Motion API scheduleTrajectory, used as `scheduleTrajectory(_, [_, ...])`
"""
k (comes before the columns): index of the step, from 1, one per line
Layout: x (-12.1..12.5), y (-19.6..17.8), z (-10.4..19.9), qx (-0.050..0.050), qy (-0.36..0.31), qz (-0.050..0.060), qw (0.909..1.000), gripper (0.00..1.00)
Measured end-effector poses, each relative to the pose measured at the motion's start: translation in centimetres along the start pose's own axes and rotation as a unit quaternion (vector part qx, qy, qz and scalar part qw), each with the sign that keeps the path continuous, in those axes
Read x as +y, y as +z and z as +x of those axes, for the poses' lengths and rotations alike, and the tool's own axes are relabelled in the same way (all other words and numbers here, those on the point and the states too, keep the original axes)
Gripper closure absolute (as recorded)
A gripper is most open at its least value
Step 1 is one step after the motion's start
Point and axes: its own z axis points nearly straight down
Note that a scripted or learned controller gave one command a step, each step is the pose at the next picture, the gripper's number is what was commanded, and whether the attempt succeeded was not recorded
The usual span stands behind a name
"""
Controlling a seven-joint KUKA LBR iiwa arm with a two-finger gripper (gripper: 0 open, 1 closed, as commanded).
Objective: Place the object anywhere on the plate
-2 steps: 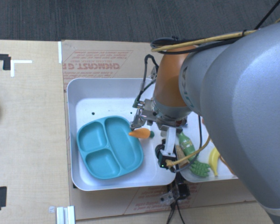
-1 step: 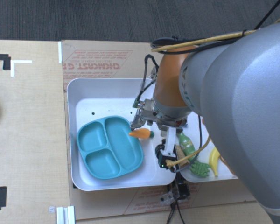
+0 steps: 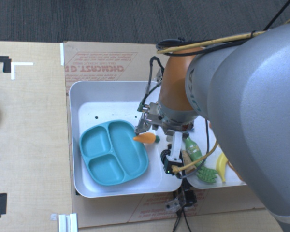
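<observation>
A blue plate (image 3: 113,152) with three compartments lies in the left white bin (image 3: 82,105). An orange toy carrot (image 3: 145,138) with a green end hangs level over the plate's right rim. My gripper (image 3: 144,129) comes straight down onto it from the grey arm and orange band above. The fingers are shut on the carrot's upper side. The wrist hides most of the gripper body.
The right bin holds a green bottle (image 3: 193,150), a yellow banana (image 3: 222,167) and a green bumpy toy (image 3: 208,176), partly hidden under the arm. Cables (image 3: 176,168) hang off the wrist near the divider between the bins. Cardboard lies under both bins.
</observation>
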Motion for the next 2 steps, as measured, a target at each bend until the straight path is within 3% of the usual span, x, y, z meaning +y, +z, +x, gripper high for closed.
scheduleTrajectory(2, [0.0,0.0,0.0,0.0,0.0,0.0,1.0,0.0])
